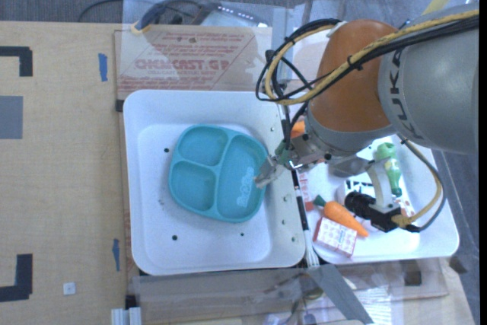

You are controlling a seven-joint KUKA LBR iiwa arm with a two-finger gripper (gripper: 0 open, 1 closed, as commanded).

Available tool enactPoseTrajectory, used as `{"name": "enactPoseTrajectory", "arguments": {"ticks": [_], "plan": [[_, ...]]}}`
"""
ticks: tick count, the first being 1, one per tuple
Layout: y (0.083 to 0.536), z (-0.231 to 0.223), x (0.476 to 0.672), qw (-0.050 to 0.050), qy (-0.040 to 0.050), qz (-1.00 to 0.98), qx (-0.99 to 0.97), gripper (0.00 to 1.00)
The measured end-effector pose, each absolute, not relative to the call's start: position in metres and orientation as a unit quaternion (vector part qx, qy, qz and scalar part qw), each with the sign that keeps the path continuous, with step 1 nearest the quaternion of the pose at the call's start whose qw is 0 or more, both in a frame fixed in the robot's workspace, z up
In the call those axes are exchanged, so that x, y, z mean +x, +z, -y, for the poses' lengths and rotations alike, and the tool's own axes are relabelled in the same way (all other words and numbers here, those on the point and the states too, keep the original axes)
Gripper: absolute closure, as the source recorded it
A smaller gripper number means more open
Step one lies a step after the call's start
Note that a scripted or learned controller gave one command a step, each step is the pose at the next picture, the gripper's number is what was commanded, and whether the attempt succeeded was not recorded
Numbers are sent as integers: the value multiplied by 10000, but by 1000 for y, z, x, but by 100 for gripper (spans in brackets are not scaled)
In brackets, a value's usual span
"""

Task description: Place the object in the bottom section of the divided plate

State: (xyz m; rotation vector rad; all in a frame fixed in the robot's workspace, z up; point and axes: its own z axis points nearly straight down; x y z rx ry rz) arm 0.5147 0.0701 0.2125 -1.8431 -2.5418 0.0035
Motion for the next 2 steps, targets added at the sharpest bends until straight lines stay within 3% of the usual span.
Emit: {"name": "enactPoseTrajectory", "arguments": {"ticks": [2], "plan": [[213,-70,515,9,11,8096,-5870,0]]}}
